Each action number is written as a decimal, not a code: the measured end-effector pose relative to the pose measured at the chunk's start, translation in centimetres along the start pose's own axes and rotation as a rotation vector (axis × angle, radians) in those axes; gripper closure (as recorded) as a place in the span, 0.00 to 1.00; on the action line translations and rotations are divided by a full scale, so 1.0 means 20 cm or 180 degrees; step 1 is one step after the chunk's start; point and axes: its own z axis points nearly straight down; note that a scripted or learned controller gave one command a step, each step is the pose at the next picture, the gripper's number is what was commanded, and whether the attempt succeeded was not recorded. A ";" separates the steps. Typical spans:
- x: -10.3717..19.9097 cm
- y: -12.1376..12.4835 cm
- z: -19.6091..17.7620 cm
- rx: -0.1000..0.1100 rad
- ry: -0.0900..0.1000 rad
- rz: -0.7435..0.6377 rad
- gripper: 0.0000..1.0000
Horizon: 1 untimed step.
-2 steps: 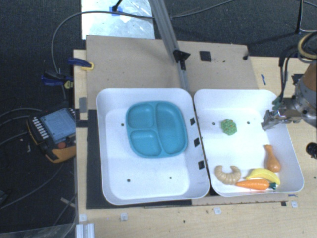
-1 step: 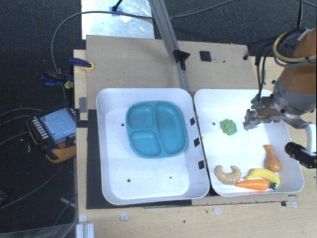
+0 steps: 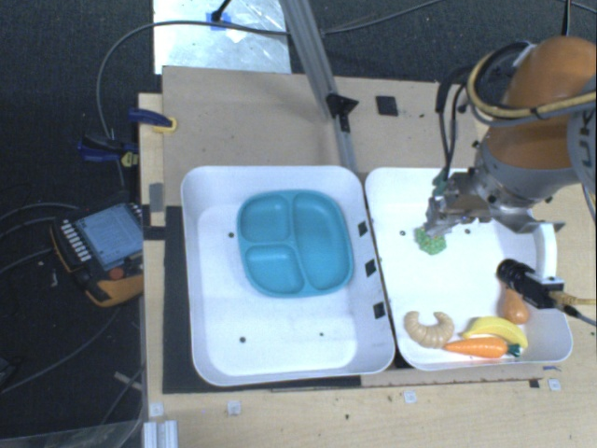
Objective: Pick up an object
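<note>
While the small green object [image 3: 431,242] lies on the floor of the right bin [image 3: 401,194], toward that bin's far-left part and well apart from the other toys, you have the tool [image 3: 438,220] directly over it, with its lower end touching or very nearly touching the green piece. Whether the tool has closed on it cannot be told from this slant; its tip is a dark, blurred cluster and the object looks to sit on the bin floor rather than lifted, so treat it as not yet secured. To do this step well, you should centre the tool over the green piece, bring it fully down to the bin floor before closing, and lift straight up so the piece does not squirt sideways. Along the near edge of the same bin sit a tan curled pastry [image 3: 428,328], an orange carrot [image 3: 476,348], a yellow banana [image 3: 497,329] and, by the right wall, a brownish-orange item [image 3: 513,307] partly covered by a black part of the arm; these are far enough away not to interfere. In the left bin [image 3: 215,343] a blue divided plate [image 3: 295,243] rests near the middle. What the green piece really is stays hard to make out, as its upper side is hidden beneath the tool, and the arm's bulk is cut off at the right.
</note>
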 end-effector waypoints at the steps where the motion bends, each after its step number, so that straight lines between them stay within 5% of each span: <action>1: 0.27 0.04 0.09 0.0006 0.0002 0.0001 1.00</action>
